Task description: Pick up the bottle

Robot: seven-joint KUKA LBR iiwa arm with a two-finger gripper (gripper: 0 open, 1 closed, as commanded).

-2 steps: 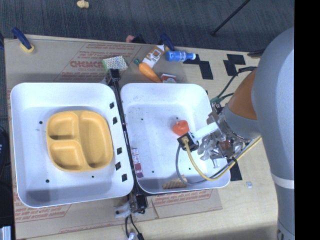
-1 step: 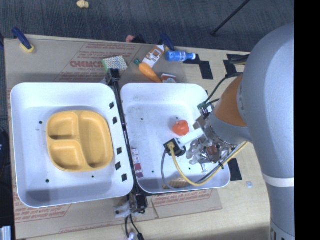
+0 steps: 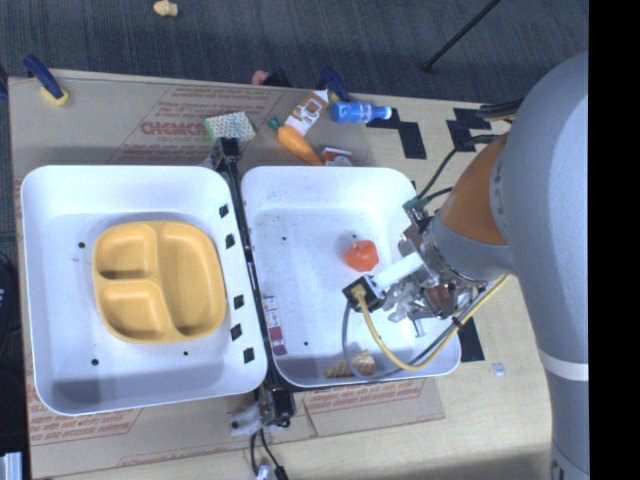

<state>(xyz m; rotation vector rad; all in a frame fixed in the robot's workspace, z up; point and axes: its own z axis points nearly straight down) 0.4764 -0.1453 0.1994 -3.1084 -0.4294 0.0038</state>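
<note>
Gripper (image 3: 418, 303) hangs low over the right white bin (image 3: 300, 183), can't tell its finger state. Approach step; small blue plastic bottle (image 3: 358, 113) sits outside on the bench, so it needs redirecting.

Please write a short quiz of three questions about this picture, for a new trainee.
1. True or false: the yellow divided tray lies in the left bin.
2. Where is the blue bottle? A) in the right bin B) on the bench behind the bins C) on the yellow tray
3. Which bin is the gripper over?

Key
1. True.
2. B.
3. The right bin, near the small red-orange object.
</note>
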